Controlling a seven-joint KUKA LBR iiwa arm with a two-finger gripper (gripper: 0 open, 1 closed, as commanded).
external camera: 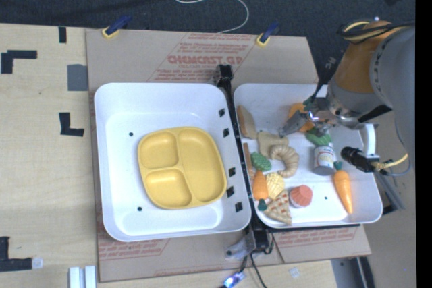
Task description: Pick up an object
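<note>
Arm in from the right, claw point(302, 119) down in the right bin point(368, 212) near its back edge — can't tell how the claw is set. Just beside it: green toy point(318, 137), small can point(325, 158), carrot point(344, 190). More toy food toward the divider — pizza slice point(279, 209), corn point(275, 183). Left bin point(115, 145) has a yellow divided plate point(181, 166).

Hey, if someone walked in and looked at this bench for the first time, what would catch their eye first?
Probably the yellow divided plate, alone in the left bin. Next, the clutter of toy food in the right bin, with a carrot near its right edge and a pizza slice at the front. The gripper reaches in over that bin's back area.
</note>
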